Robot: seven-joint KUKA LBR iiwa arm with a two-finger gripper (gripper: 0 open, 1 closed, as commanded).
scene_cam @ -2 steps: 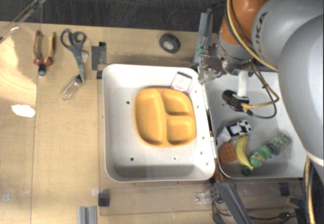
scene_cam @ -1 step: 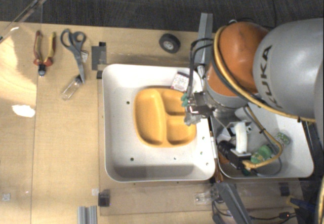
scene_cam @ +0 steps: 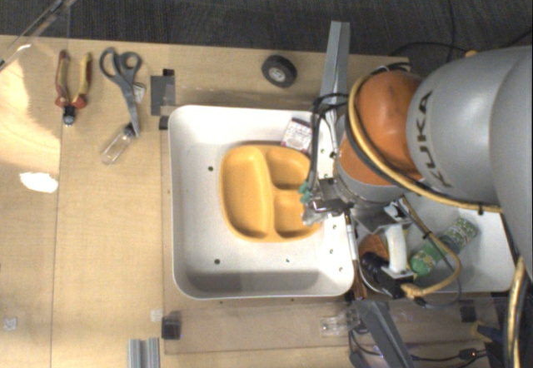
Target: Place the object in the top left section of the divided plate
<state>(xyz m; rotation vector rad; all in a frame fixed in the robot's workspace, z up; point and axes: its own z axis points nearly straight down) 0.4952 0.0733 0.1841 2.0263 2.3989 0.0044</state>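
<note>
The small pale object [scene_cam: 296,134] lies in the white bin [scene_cam: 196,191], at its far wall, just beyond the far right corner of the yellow divided plate [scene_cam: 265,190]. The gripper [scene_cam: 314,201] hangs nearer, over the plate's right rim, well short of the object. Whether it is wide or narrow cannot be told. Scissors [scene_cam: 125,79] and pliers [scene_cam: 70,85] lie far left on the bench [scene_cam: 92,258].

Only thing you can actually read here is the "KUKA" lettering in dark print on the grey arm [scene_cam: 466,133], running sideways near its orange band [scene_cam: 383,121]. There's a small packet [scene_cam: 296,134] at the bin's [scene_cam: 196,191] top edge with print on it, but it's too blurry to read.
</note>
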